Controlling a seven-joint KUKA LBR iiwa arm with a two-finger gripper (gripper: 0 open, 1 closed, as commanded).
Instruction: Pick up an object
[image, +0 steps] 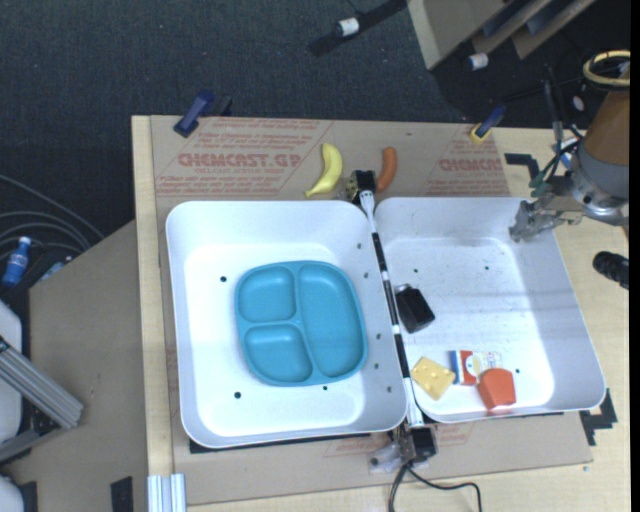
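Down at the near edge of the counter (500, 450), the right bin (560, 300) holds a tight little group in its near corner: a yellow cheese wedge (432, 378) closest to the divider, a small red-and-white carton (470, 364) just beside it, and an orange block (498, 389) touching the carton on its outer side. A step farther into the right bin, a black block (413, 308) sits tilted against the divider, well apart from that group. Left of the right bin, the left bin (200, 250) carries a blue divided plate (300, 322), lying flat near its middle, three compartments facing up. Moving back, the far stretch of the right bin is bare white with a few dark specks, and here comes the arm: the end effector (530, 222) hangs over the right bin's far outer corner, well apart from every object, with nothing between its fingers, though whether they are apart or together I cannot tell at this size. Beyond the bins, on the cardboard sheet (250, 150), a banana (326, 170) and an orange carrot (386, 168) lie just past the divider's far end, with a blue clamp (194, 114) at the sheet's far left corner.
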